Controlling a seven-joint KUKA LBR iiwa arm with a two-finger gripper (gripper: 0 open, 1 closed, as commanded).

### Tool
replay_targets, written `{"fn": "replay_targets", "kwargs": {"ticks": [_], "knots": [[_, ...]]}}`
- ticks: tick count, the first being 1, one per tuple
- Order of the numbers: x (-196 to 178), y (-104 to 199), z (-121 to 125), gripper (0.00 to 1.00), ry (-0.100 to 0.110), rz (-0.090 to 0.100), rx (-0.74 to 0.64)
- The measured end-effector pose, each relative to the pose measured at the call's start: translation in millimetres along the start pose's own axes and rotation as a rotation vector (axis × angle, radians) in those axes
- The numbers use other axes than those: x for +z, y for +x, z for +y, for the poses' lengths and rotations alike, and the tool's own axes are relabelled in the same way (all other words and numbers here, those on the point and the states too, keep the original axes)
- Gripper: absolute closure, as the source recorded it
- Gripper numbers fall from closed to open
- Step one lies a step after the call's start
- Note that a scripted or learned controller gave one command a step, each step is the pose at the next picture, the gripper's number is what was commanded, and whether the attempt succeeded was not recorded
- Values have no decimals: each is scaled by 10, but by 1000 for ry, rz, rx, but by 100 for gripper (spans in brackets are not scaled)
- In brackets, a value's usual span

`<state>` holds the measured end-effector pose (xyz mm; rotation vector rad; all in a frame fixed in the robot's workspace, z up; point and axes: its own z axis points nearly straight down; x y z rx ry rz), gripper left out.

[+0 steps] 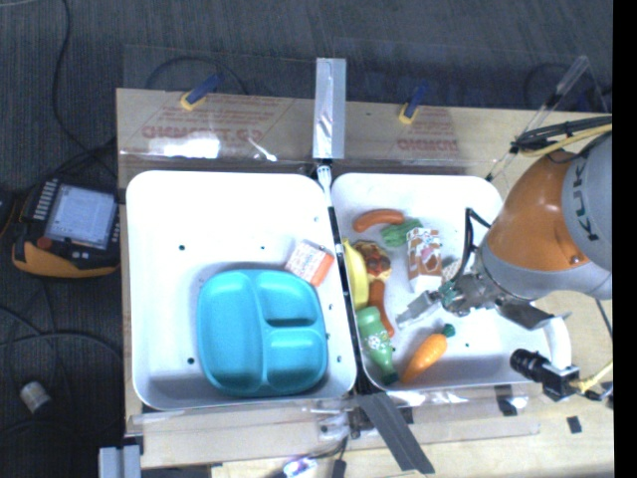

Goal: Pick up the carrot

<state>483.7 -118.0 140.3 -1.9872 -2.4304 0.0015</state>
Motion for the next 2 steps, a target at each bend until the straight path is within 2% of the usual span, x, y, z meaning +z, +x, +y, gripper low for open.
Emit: {"fn": "replay_targets", "kwargs": {"ticks": [1, 2], "knots": [[512, -143, -13, 0, -5, -1, -122], [-344, -588, -121, 0, 1, -3, 120]]}}
